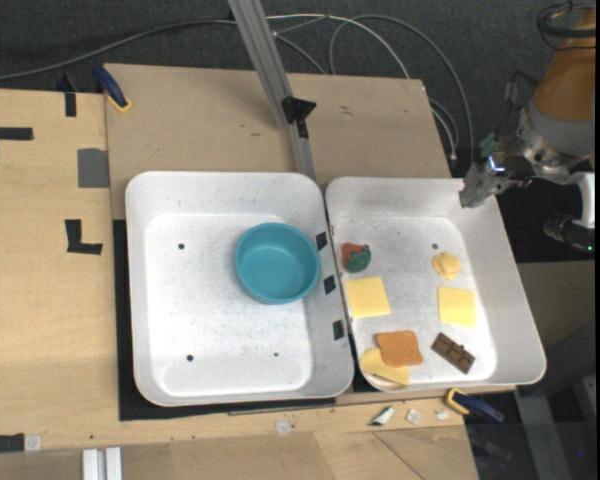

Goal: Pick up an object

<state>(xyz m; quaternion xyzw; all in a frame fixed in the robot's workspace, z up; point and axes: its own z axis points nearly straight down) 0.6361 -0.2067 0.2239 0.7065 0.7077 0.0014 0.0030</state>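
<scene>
The right bin (500, 268) holds several small items: a red and green lump (356, 257), a pale yellow square (367, 296), a second yellow square (458, 306), a small yellow lump (446, 264), an orange piece (398, 348) lying on a yellowish slice (380, 370), and a dark brown bar (452, 352). My gripper (477, 186) hangs above the far right corner of this bin, well away from all of them. Nothing shows between its fingers.
A blue bowl (276, 262) sits in the left bin (160, 268). A grey metal pole (270, 68) slants up from between the bins. Cables (400, 38) loop across the back of the bench. Small clamps (472, 404) stand at the front edge.
</scene>
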